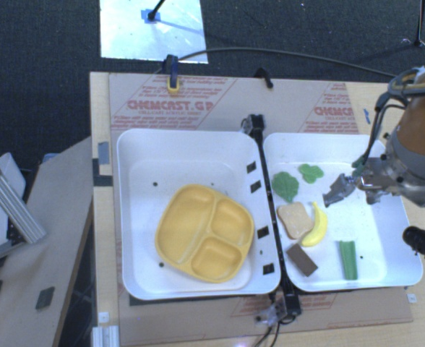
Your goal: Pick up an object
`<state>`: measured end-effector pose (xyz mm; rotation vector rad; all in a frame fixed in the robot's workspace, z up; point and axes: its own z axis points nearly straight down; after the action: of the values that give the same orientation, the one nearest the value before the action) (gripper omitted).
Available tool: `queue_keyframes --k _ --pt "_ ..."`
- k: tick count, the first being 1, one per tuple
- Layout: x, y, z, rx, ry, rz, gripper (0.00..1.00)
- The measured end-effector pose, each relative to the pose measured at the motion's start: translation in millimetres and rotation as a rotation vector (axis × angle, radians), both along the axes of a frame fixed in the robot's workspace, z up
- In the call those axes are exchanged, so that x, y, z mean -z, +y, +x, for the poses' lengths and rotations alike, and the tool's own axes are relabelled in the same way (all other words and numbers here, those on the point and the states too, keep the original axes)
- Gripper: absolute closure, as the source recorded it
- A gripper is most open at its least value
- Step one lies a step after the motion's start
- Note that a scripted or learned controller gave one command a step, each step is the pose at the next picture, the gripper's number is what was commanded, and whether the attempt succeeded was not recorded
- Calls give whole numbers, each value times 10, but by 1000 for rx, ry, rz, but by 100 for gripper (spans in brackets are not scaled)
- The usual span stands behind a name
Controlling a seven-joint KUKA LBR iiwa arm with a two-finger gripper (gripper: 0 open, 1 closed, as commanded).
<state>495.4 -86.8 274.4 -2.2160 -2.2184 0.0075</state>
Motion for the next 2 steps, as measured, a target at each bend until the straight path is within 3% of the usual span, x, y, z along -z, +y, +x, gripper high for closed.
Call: queue_keyframes --k 1,2 --pt "-45 1 17 -2 -10 -1 0" --pt "578 -15 29 0 -5 0 0"
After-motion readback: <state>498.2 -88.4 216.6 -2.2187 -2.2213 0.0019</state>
